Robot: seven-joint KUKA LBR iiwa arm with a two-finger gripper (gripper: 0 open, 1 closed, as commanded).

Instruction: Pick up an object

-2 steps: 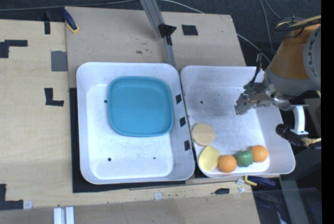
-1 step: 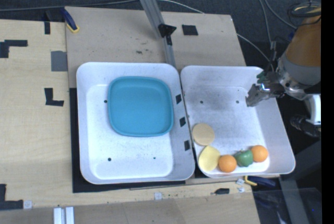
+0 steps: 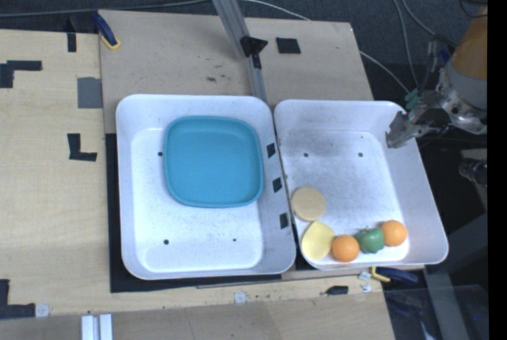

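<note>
In the right bin [image 3: 360, 124] several small objects lie along the front edge: a tan round disc [image 3: 308, 203], a yellow piece [image 3: 317, 239], an orange ball [image 3: 344, 248], a green item [image 3: 370, 239] and a second orange ball [image 3: 394, 233]. My gripper [image 3: 398, 132] hangs over the right bin's far right rim, well away from those objects. Nothing shows between its fingers.
A square blue plate [image 3: 213, 161] lies in the left bin [image 3: 139, 196]. A slanted metal bar [image 3: 230, 9] runs from the top down to the gap between the bins. Cables trail over the dark floor at the upper right.
</note>
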